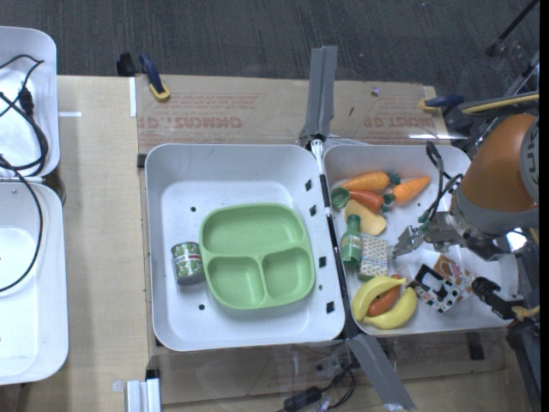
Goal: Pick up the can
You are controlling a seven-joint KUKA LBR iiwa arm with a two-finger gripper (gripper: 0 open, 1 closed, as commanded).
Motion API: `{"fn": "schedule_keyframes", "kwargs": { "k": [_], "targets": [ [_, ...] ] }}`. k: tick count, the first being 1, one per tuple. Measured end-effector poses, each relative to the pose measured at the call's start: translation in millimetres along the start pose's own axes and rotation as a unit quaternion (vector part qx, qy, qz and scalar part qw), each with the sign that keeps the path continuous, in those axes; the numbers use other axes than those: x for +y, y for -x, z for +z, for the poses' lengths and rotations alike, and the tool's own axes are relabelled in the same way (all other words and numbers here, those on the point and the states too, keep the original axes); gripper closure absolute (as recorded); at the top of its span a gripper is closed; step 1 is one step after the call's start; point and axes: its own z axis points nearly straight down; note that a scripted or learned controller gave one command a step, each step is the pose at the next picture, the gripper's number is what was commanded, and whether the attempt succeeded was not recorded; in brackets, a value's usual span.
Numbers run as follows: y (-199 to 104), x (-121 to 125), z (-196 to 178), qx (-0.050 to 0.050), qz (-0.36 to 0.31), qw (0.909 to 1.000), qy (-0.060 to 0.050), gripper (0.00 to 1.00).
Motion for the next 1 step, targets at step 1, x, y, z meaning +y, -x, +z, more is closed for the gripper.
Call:
{"fn": "schedule_keyframes", "kwargs": {
  "k": [1],
  "targets": [
    [38.2,66.8,0.4,-0.001,0.133,0.9912,0.000,0.00]
  ]
}}
